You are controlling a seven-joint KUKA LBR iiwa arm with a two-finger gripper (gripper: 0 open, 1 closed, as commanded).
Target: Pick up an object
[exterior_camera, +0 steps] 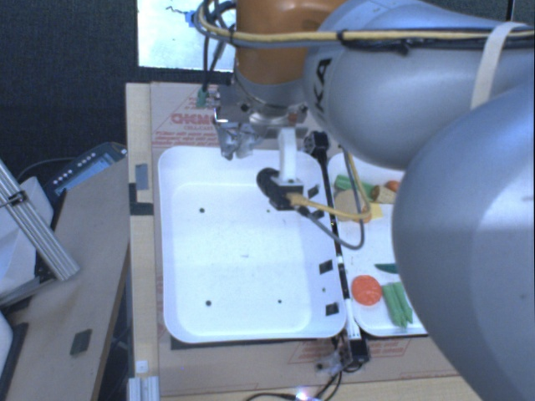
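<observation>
Two white bins (180, 249) are seen on the bench; one orange round object (366, 290) and one green piece (398, 302) lie at 4 o'clock. The gripper (236, 140) state cannot be told.

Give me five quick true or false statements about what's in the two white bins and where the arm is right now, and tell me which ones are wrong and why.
1. The gripper hangs over the far edge of the left bin. True.
2. A round red object lies in the right bin. True.
3. The green object lies in the left bin. False: it lies in the right bin, beside the red one.
4. The arm reaches in from the left of the camera view. False: it comes in from the right.
5. The orange band sits above the gripper on the arm. True.
</observation>
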